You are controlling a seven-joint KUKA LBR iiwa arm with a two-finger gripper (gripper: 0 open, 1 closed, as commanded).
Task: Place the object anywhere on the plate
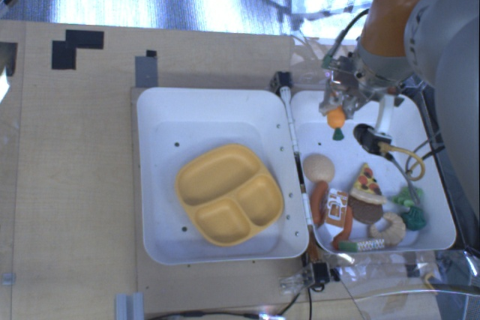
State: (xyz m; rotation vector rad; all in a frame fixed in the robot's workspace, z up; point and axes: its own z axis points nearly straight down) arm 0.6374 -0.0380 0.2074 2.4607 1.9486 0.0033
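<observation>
A yellow plate (196,174) with three compartments lies in the left white bin (161,131), and nothing is on it. My gripper (337,107) hangs over the far left part of the right bin (427,161), well to the right of the plate. A small round orange toy (335,118) sits between its fingertips, and the gripper is shut on it. Just below the toy there is a small green bit (338,134); I cannot tell whether it is joined to the toy or lies on the bin floor.
The near half of the right bin holds several toy foods: a beige egg (318,166), a sausage (319,202), a pizza slice (367,181), a brown disc (366,210), a curled shrimp (388,228) and a green vegetable (412,211). A raised divider (294,154) separates the bins.
</observation>
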